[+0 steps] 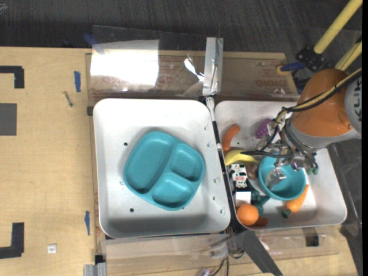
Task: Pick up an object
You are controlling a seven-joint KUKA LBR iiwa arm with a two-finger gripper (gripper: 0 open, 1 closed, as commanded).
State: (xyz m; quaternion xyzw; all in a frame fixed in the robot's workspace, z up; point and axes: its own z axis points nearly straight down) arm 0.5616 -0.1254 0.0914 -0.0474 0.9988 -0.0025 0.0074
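The arm is seen reaching into the right bin (336,203) from the right, with the gripper (280,174) lowered over the teal bowl (286,184), apparently inside its rim. Whether the gripper is open, closed or gripping anything cannot be told: cables and the wrist cover it from above.

The loose objects are gathered in this bin, presumably so that any descent lands near a candidate. Directly beneath the gripper lies the bowl. Just to its left a yellow banana (240,157) is noted, and beyond that, further up-left, an orange carrot-like piece (230,135). Below-left of the gripper an orange ball (248,214) rests against the bin wall. Close below-right, a second small orange item (297,202) touches the bowl's edge. A purple item (263,128) sits above-left.

The left bin (109,154), well away to the gripper's left, bears a teal divided tray (164,169).

It is judged that the bowl is the object being attempted; no lift is evident.
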